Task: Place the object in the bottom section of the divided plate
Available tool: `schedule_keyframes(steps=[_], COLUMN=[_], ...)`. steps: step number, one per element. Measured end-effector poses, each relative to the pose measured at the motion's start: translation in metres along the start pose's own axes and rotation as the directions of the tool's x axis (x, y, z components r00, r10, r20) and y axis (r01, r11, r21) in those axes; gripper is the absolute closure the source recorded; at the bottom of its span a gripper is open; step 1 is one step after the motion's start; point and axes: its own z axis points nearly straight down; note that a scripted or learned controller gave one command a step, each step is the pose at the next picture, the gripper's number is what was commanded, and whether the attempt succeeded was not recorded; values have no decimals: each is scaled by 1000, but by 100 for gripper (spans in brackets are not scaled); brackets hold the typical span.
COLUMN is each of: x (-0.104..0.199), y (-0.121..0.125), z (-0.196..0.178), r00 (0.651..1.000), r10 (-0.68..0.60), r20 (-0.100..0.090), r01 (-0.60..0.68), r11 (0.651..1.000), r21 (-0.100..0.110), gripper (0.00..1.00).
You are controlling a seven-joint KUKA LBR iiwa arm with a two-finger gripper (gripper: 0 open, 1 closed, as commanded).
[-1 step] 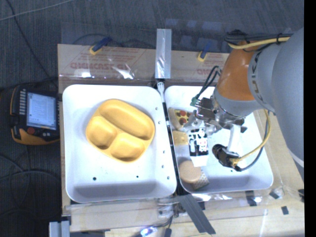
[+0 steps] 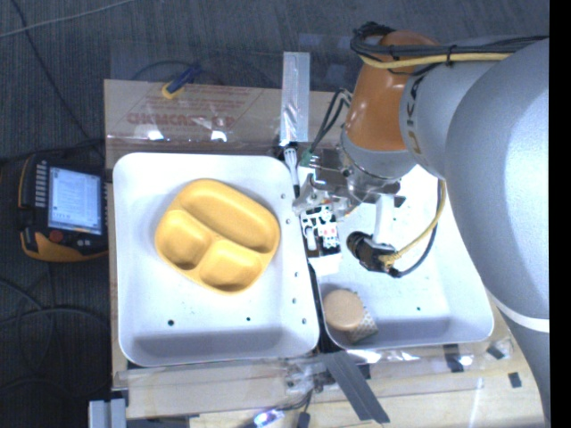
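The end effector [image 2: 319, 226] hangs over the left edge of the right-hand bin [image 2: 446, 315], close to the wall it shares with the other bin. It reads as a dark block with white and red markings, seen from above, and I cannot tell whether it is clenched or released. Just below it, in the right bin's lower left corner, sits a small round tan object [image 2: 343, 315] that looks like a muffin in a paper cup, apart from the end effector. Behind the end effector the arm [image 2: 464, 123] rises to the right, with an orange band above the wrist. The left-hand bin [image 2: 147, 328] holds a yellow divided plate [image 2: 217, 234], tilted slightly, with nothing in its three sections. A handheld control pendant [image 2: 64, 205] lies left of the counter.
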Motion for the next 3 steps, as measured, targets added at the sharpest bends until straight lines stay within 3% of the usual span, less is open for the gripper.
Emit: schedule_keyframes(steps=[1,2,3], x=[-30,49,118], y=[-82,-100,-17], z=[35,-33,-35], r00=[1000,988,963], r10=[-13,-157,-269], r20=[-2,-1,2], r01=[13,157,269], r11=[1000,988,963], r21=[1,0,-1], gripper=[100,100,100])
